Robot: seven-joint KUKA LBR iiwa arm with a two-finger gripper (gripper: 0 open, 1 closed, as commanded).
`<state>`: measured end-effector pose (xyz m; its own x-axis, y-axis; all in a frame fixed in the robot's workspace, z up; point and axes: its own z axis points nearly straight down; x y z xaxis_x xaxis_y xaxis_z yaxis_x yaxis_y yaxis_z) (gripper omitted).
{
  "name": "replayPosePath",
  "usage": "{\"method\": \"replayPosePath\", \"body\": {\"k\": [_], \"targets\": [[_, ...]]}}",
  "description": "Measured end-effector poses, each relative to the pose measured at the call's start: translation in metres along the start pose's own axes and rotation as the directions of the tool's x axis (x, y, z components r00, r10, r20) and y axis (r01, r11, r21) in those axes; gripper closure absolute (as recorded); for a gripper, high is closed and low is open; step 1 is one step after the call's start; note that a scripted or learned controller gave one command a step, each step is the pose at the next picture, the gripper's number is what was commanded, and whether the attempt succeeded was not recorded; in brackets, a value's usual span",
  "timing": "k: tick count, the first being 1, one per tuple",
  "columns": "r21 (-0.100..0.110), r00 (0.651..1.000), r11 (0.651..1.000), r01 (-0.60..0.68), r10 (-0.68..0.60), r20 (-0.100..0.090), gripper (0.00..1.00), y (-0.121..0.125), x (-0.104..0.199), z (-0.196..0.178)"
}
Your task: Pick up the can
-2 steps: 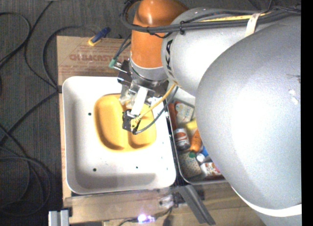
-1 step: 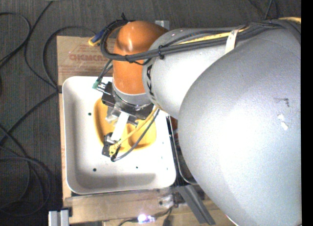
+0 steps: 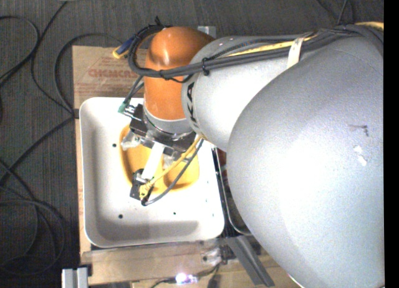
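My gripper point(image 3: 157, 153) reaches down into the left white bin point(image 3: 103, 174), under the orange wrist band point(image 3: 168, 75). Directly beneath it lies an orange-yellow object point(image 3: 185, 177), whose edges show on the gripper's left and lower right. The wrist and gripper body hide most of that object, so I cannot tell its shape or whether the gripper touches it.
The grey arm point(image 3: 299, 149) covers the right bin and most of the view's right side. A cardboard sheet point(image 3: 100, 72) lies under the bins at the back left. Cables trail over the dark floor point(image 3: 37, 174) to the left. Bare bin floor shows in front of the gripper.
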<state>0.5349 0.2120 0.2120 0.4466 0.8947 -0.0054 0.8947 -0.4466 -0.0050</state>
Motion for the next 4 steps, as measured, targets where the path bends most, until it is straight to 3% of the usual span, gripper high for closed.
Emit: {"method": "replayPosePath", "body": {"k": [1, 2, 3, 4], "targets": [[-0.001, 0.969, 0.969, 0.248, -0.248, -0.003, 0.00, -0.055, -0.004, 0.107], [-0.007, 0.987, 0.987, 0.158, -0.158, -0.019, 0.00, -0.027, 0.018, 0.115], [-0.009, 0.976, 0.976, 0.217, -0.217, -0.008, 0.00, 0.024, 0.038, 0.125], [0.006, 0.981, 0.981, 0.195, -0.195, -0.015, 0.00, 0.024, -0.007, 0.104]]}}
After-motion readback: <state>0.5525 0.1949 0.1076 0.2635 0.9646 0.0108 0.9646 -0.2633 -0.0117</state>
